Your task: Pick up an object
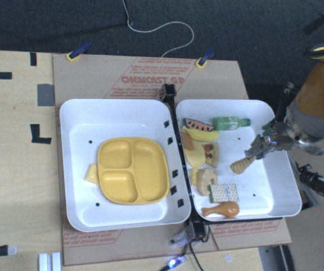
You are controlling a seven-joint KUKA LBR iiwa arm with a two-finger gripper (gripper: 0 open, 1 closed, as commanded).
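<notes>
Reaching in from the right, the arm (311, 103) hangs over the right bin (275, 205) with its gripper (258, 149) low near that bin's right side; the fingers look narrow, and the upper end of a tan brush-like piece (242, 164) sits right at their tips, but honestly whether they pinch it or just touch it can't be told from this angle; the piece slants down-left over the bin floor. Along the bin's left side there's a green bottle (230, 122) lying flat, a watermelon slice (199, 125), a banana (201, 134), a checkered little block (224, 192) and a drumstick (220, 210) near the front edge. The left bin (74, 123) has a yellow divided plate (133, 170) in it.
</notes>
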